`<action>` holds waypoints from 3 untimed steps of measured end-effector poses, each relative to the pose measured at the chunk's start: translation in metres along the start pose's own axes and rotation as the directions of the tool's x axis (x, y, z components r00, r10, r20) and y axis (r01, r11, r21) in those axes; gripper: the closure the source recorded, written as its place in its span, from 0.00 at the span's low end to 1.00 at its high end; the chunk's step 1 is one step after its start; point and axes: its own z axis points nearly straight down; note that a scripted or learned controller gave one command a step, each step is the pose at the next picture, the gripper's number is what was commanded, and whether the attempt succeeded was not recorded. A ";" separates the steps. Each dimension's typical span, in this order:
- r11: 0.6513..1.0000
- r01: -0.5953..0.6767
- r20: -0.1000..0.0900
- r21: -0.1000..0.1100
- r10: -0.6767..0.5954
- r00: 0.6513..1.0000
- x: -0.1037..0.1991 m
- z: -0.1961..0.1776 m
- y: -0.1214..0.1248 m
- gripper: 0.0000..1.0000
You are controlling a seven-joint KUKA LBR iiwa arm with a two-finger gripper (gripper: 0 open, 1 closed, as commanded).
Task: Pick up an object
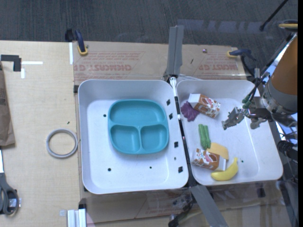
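Note:
My gripper [232, 119] hangs over the middle of the right bin [258, 150], reaching in from the right, with nothing seen in it. To its left lie a small brown-and-white carton [206, 105] and a purple piece [188, 111]. Below it are a green vegetable [204, 136], a yellow cheese wedge [219, 150], a second carton [207, 159] and a banana [226, 171] near the bin's front edge. The gripper touches none of them.
The left bin [94, 164] holds a teal divided plate [138, 126]. On the wooden bench to the left lie a grey tape ring [62, 143], scissors [7, 200] and a brown bag [4, 112]. A grey post [174, 51] stands behind the bins.

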 end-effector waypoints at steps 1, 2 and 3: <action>0.984 -0.177 -0.001 0.004 0.177 0.984 0.014 0.163 -0.005 0.00; 0.983 -0.182 -0.001 0.004 0.182 0.983 0.013 0.154 -0.005 1.00; 0.983 -0.182 -0.001 0.005 0.182 0.983 0.013 0.154 -0.005 0.00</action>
